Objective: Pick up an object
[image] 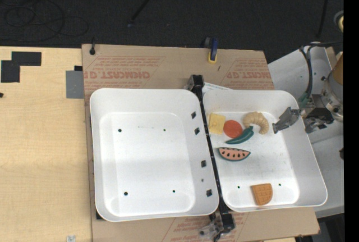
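Observation:
The right bin (303, 140) holds several toy foods. A yellow block (216, 122), a red tomato (233, 127), a green pepper (243, 135) and a tan croissant (256, 120) cluster near its far left. A watermelon slice (233, 153) lies just in front of them. An orange waffle piece (261, 193) sits near the front edge. My gripper (287, 119) hangs over the bin's right side, a short way right of the croissant, with nothing seen between its fingers.
The left bin (104, 140) sits beside the right one, split from it by a black clamp strip (205, 145). Both rest on a cardboard sheet (146, 69) on the wooden bench. A blue clamp (212, 50) stands at the cardboard's far edge.

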Tool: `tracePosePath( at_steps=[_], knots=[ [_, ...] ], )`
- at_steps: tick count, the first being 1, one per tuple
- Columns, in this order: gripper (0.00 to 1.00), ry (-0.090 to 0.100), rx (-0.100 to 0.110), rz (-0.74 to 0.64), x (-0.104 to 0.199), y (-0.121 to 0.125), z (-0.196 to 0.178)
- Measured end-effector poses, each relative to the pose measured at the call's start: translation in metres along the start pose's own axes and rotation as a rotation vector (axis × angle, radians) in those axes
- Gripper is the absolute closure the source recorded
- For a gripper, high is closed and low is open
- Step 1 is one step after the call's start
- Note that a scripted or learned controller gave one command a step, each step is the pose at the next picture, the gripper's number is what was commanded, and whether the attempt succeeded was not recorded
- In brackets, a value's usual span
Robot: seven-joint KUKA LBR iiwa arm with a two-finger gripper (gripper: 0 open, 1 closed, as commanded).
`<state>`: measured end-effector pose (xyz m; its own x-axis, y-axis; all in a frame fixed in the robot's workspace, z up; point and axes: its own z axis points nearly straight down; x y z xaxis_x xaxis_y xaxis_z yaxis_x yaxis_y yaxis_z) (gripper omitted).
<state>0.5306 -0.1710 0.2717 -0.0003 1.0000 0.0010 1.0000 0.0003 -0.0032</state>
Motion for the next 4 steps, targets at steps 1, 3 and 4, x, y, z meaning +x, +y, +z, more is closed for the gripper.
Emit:
tracePosePath(
  at_steps=[1,3,4],
  knots=[
    [1.0,0.001,0.001,0.0,-0.001,0.0,-0.01],
    [1.0,0.003,0.009,-0.004,0.112,-0.057,0.09],
    [1.0,0.0,-0.006,-0.008,0.176,0.028,0.077]
  ],
)
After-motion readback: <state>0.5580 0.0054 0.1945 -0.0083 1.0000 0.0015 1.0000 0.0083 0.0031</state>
